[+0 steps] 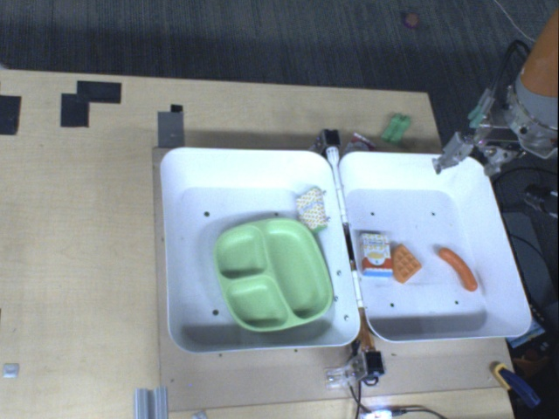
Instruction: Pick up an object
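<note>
Hand (456, 153) sits at the right bin's (498, 225) far right corner; finger state cannot be determined. In that bin: small carton (376, 254), waffle (405, 264), sausage (458, 268). Left bin (188, 234): green tray (272, 272).

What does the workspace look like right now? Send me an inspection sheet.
Surface: wooden bench bearing left bin and right bin.
Job's things: green divided plate and patterned packet in left bin; small carton, waffle piece and sausage in right bin.
Clutter: green item on bench behind bins.
Grippers: gripper over right bin's far right corner.
Cables: wires at front edge.
Surroundings: dark floor.
</note>
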{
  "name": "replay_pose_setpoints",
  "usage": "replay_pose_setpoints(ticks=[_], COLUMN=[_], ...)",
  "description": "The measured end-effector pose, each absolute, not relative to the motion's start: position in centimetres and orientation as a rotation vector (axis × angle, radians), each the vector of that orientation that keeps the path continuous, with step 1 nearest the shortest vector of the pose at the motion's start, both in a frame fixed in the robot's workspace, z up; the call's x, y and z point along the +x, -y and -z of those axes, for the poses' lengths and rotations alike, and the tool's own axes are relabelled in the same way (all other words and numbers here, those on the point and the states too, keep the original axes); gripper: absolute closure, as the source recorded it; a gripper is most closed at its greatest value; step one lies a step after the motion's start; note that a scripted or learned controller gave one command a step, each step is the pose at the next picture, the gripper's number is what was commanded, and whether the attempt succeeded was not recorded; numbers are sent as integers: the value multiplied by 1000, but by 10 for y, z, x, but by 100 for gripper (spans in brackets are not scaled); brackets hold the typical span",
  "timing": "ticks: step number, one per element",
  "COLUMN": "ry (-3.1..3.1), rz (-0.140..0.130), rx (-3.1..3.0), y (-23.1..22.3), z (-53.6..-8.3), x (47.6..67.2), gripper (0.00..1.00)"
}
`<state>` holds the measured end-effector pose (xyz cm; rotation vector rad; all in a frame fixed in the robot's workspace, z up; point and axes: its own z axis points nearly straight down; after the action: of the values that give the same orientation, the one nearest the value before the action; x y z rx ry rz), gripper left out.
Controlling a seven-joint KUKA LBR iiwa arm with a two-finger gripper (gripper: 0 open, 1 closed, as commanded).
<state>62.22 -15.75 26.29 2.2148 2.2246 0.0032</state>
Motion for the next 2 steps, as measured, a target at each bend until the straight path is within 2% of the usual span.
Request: replay_pose_setpoints(ticks=[1, 2], ry=[-2224, -2218], rz=[-1, -7], rx=[2219, 2216], y=[178, 124], z=[-115, -87], x=[593, 525], gripper=[0, 0])
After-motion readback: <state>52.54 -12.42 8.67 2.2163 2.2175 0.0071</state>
